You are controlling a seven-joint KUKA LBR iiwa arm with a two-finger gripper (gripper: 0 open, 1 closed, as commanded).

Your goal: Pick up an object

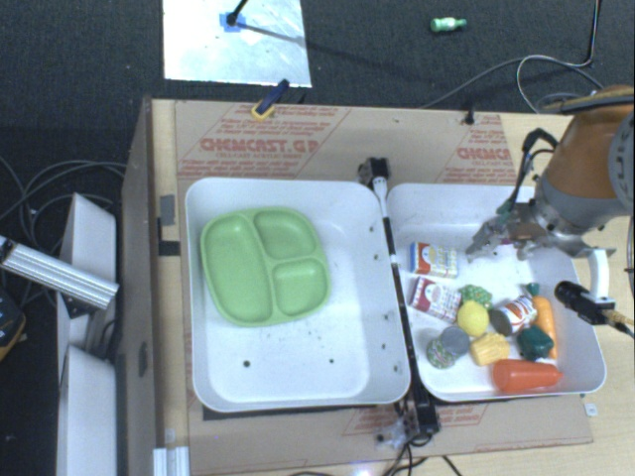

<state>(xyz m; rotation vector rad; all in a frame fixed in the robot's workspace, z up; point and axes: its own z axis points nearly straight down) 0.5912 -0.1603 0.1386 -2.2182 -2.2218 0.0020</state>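
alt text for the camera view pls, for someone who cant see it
A grey and orange robot arm reaches in from the right, its gripper over the right white bin, which holds a cluster of toy foods including a lemon, a carrot and small cartons. The left white bin holds a green divided plate.

toys (491,330) crowd right bin (437,211), back bare

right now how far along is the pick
Early. Nothing looks lifted: the toys, such as the lemon and carrot, all lie in the right bin. The gripper is over that bin's far end, beside the small carton, with nothing seen between its fingers. Grasping and lifting remain.
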